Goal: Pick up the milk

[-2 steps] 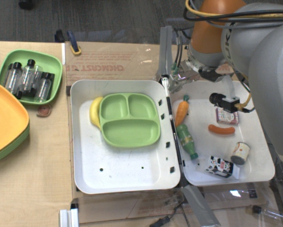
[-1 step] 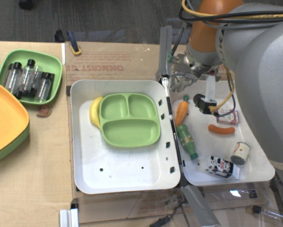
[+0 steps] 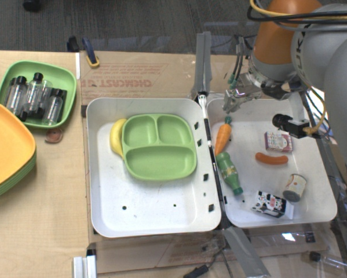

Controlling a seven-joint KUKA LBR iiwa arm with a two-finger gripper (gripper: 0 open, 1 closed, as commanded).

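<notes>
The milk (image 3: 271, 204) is a small black-and-white cow-patterned carton. It lies flat near the front edge of the right bin (image 3: 324, 213), just left of a small can (image 3: 295, 187). My gripper (image 3: 233, 99) hangs over the far left corner of that bin, above the carrot (image 3: 222, 136) and well away from the milk. Nothing shows in the gripper.
The right bin also holds a green bottle (image 3: 229, 174), a sausage (image 3: 271, 158) and a pink packet (image 3: 278, 141). In the left bin (image 3: 103, 213) lie a green divided plate (image 3: 159, 146) and a yellow item (image 3: 116, 136). Orange plates (image 3: 8, 152) and a green tray of bottles (image 3: 35, 94) sit on the bench at left.
</notes>
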